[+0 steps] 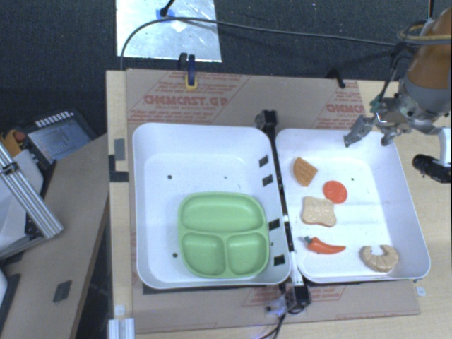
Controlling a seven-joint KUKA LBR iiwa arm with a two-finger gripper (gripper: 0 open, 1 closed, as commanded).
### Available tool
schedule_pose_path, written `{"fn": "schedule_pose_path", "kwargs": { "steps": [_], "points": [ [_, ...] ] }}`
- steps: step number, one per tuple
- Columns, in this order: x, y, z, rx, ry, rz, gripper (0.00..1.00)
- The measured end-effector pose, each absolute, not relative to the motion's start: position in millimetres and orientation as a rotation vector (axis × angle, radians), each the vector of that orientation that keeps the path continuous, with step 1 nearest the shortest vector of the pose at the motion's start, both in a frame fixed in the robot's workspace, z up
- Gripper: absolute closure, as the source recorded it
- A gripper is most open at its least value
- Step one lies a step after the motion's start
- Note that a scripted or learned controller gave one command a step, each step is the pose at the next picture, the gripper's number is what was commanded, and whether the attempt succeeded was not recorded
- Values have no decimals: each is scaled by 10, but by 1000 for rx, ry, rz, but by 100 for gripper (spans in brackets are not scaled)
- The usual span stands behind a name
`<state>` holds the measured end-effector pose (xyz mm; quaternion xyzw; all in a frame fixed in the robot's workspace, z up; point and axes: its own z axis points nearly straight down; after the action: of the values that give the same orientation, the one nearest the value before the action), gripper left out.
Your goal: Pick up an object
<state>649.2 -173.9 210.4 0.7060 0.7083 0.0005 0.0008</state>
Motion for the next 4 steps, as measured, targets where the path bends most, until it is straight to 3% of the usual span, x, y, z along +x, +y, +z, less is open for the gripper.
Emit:
{"fn": "schedule_pose_path", "kwargs": {
  "steps": [3, 4],
  "points": [
    [6547, -1875, 832, 2216, 2226, -1, 0],
    [6567, -1877, 971, 2210, 2224, 5, 100]
  ]
}}
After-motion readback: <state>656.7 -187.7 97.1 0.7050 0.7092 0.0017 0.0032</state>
